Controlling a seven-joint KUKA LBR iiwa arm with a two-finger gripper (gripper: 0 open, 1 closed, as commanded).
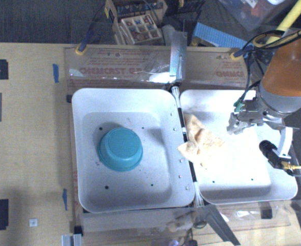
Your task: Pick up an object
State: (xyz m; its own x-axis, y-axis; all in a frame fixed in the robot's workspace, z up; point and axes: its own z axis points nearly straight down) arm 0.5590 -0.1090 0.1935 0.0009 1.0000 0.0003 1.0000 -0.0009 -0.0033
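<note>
**Operator:** Where is the gripper sitting?

**Spotter:** You are looking at the gripper point(236, 123) hanging over the far right part of the right bin point(242, 173), with the grey arm point(286, 76) and its orange band reaching in from the right. Nothing is showing between its tips, and I cannot tell whether the pincer is spread or pressed together from this slant.

**Operator:** And what am I picking from?

**Spotter:** You are choosing between 2 things. A crumpled beige cloth point(200, 140) is lying in the right bin, bunched against its left wall, with 1 corner resting on the rim where the 2 bins are meeting. The gripper is standing to the right of that cloth, near it but apart.

**Operator:** The other 1?

**Spotter:** A teal bowl point(120, 148) is sitting upside down in the left bin point(83, 104), roughly in the middle of its floor and a little towards the left, well apart from the gripper. Both bins are resting side by side on the pale bench point(27, 152).
</note>
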